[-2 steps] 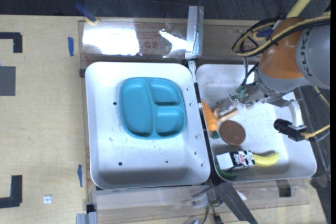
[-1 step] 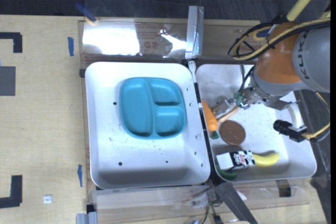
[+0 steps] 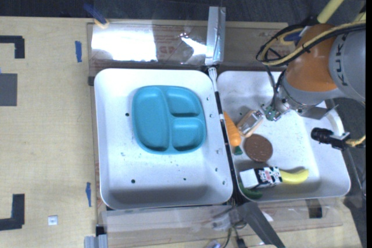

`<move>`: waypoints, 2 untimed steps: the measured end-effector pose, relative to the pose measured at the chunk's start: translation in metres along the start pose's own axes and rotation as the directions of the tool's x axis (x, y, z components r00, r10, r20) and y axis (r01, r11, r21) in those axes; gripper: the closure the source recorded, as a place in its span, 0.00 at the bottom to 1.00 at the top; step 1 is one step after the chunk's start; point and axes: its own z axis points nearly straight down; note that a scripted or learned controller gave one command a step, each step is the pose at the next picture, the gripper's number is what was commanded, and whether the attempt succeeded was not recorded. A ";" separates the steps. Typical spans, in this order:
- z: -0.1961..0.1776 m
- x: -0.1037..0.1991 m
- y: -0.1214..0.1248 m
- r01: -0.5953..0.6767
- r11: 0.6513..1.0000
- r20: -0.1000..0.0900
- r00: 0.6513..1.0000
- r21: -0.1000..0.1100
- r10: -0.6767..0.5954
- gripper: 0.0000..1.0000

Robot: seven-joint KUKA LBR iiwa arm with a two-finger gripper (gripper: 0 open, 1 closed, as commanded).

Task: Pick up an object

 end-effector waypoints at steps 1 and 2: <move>0.002 0.000 -0.004 -0.316 0.949 -0.001 0.949 0.008 0.316 0.00; 0.002 -0.007 0.019 -0.296 0.955 0.002 0.955 0.008 0.296 0.00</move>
